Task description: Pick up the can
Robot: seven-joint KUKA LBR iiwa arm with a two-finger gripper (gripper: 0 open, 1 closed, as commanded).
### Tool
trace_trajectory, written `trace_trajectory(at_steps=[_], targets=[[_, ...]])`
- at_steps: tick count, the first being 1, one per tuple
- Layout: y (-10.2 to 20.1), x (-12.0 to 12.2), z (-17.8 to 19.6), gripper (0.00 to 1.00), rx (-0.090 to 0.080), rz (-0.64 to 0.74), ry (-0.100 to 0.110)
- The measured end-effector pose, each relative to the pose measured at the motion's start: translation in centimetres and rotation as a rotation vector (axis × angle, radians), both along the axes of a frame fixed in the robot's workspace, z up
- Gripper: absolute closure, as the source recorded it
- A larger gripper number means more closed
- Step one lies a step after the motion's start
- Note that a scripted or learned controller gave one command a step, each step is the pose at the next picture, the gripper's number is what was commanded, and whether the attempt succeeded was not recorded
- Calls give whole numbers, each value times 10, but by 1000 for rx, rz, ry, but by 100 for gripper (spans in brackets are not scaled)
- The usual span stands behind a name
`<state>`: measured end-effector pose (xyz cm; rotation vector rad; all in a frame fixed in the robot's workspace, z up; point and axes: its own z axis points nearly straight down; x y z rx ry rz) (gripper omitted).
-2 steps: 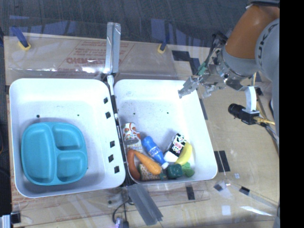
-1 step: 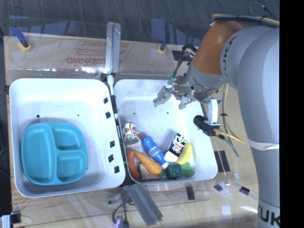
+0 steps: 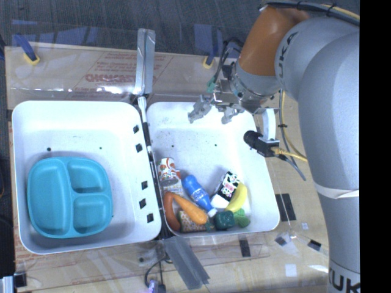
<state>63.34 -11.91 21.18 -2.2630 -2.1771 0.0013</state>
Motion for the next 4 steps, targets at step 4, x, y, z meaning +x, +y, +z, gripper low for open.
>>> trace_trajectory(at_steps=[4], targets=[[24, -28, -120, 0, 0, -410, 2]])
